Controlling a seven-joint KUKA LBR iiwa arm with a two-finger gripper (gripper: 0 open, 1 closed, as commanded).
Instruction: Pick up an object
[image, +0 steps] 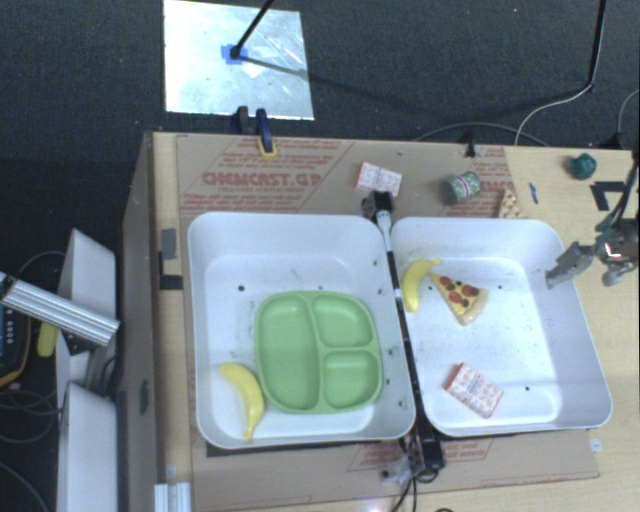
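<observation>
The right bin (560, 330) holds a yellow banana (414, 281) against its left wall, a toy pizza slice (460, 296) just right of that banana, and a red-and-white packet (472, 389) near the front. In the left bin (215, 300) lie a green divided plate (318, 350) and a second banana (246, 396) at the plate's front left. My gripper (592, 260) hangs at the far right, over the right bin's back right rim, well away from every object. Nothing shows in it.
On the cardboard behind the bins are a small green can (463, 186), a white card (378, 179) and a teal object (583, 165). A blue clamp (263, 128) stands at the back edge. A divider strip (396, 320) runs between the bins.
</observation>
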